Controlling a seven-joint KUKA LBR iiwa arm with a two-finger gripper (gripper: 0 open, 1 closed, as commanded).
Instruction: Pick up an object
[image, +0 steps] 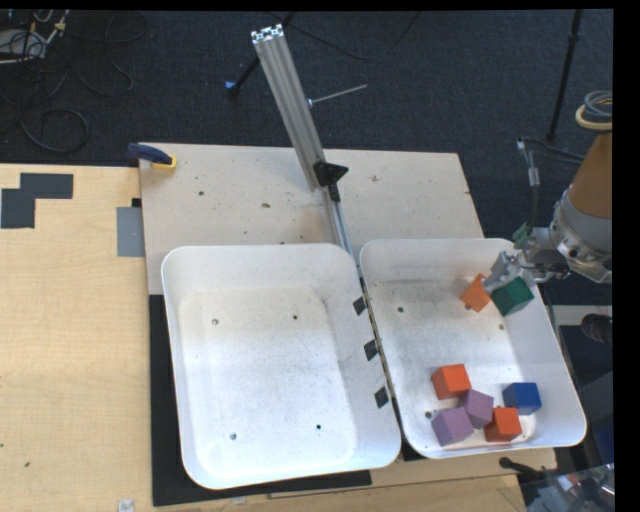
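Observation:
My gripper (507, 275) hangs over the upper right part of the right bin (430, 262). Directly under it are a green block (514, 297) and, touching the green one's left side, a tilted orange block (476, 295). Both sit right at the fingertips, and the view does not show whether either block is between them. Near the bin's front lie an orange block (451, 380), two purple blocks (479, 406) (451, 425), a blue block (522, 396) and a smaller orange block (503, 424).
The left bin (262, 268) lies alongside, with black clips (368, 348) on the shared rim. A slanted aluminium bar (296, 110) rises behind the bins. A blue-and-yellow clamp (152, 155) sits at the bench's back left corner.

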